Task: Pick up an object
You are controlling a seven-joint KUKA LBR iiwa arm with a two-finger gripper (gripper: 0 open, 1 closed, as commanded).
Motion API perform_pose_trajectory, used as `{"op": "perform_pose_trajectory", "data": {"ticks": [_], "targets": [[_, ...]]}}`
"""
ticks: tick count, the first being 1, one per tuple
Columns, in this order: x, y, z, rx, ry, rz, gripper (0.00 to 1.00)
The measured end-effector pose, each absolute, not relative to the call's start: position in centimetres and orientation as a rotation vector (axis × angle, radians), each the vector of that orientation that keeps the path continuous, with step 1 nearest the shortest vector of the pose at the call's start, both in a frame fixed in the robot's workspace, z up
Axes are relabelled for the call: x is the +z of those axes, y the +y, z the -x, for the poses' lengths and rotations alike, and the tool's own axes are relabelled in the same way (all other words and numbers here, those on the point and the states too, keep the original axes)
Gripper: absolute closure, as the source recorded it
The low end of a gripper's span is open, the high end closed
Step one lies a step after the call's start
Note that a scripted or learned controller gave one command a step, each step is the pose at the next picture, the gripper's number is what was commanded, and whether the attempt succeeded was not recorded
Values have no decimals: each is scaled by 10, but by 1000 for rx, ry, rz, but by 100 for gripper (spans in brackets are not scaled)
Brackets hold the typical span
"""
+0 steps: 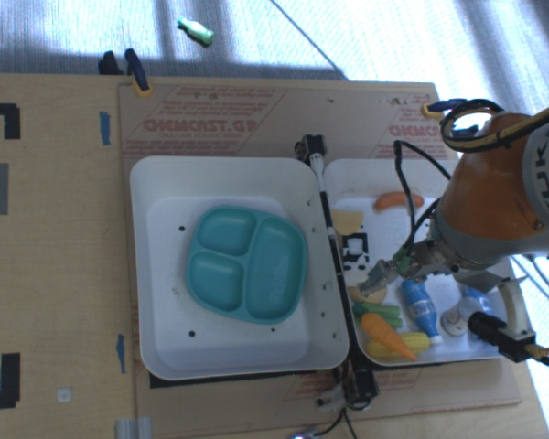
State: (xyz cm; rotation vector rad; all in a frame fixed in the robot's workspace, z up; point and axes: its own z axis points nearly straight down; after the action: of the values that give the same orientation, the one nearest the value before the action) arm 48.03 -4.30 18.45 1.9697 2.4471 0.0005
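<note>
Objects to pick: you have a cluster of small toy items in the right bin (348,176), lower right of the frame.
Carrot: an orange carrot (386,334) lies at a slant near the bin's lower left corner, with a green leafy bit (381,313) just above it.
Yellow piece: a small yellow item (415,341) sits right of the carrot, touching or nearly touching it; you cannot tell which.
Blue bottle: a blue bottle (420,306) lies on the bin floor just right of the green bit, its pale label toward the lower end.
Sausage: an orange-red sausage shape (396,201) rests in the upper part of the same bin, well apart from the cluster.
Pale yellow piece: a flat yellowish item (349,221) lies by the bin's left wall, with a black-and-white marked tile (354,248) just below it.
Hand: you see the hand (377,282) low in the right bin, pointing left, just above the carrot cluster; whether it is wide or narrow, or holding anything, you cannot tell.
Arm: the grey arm with its orange band (494,190) fills the right of the frame, cables looped over it.
Left bin: the left bin (156,245) holds a teal divided tray (248,263) with three compartments.
Table: both bins sit on a brown board on the table (46,273); a blue clamp (137,69) grips the board's upper left edge.
Floor: a small green-and-yellow thing (196,31) lies beyond the table, upper left.
</note>
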Motion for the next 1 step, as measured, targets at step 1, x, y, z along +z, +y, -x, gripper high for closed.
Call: {"op": "perform_pose_trajectory", "data": {"ticks": [1], "targets": [[86,-105,-480,3,2766,-1488,0]]}}
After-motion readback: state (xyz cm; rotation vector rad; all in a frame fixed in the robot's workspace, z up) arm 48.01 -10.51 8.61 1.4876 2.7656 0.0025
